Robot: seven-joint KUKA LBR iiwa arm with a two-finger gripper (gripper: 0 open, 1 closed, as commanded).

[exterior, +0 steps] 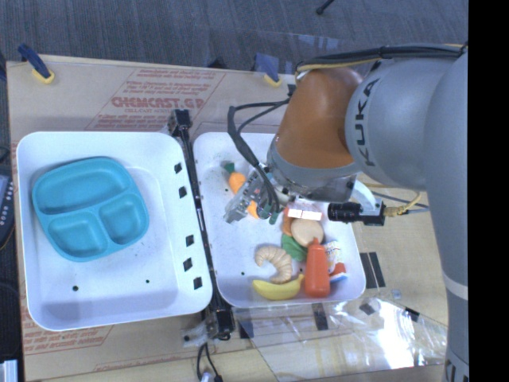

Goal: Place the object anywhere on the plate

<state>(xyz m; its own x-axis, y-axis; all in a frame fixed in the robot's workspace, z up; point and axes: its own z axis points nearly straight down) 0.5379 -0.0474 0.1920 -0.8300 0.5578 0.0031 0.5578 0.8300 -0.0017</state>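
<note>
One arm over the right bin, one blue plate alone in the left bin.

Largest first: one grey arm (pixel 398 126) with its orange band fills the upper right of the frame, reaching down to centre. Two white bins sit side by side, the left bin (pixel 48 309) at left and the right bin (pixel 211 213) at centre. One blue three-compartment plate (pixel 89 207) lies in the upper left part of the left bin. One gripper (pixel 253 201) hangs low at frame centre over the right bin, touching or just above a small orange piece (pixel 236 181); how far its fingers are spread cannot be told, nor whether they have hold of anything. Lower right of centre lies a cluster: one red bottle (pixel 316 269), one yellow banana (pixel 277 288), one pale croissant (pixel 274 259), one beige round piece (pixel 306 231), one green piece (pixel 293 247).
</note>
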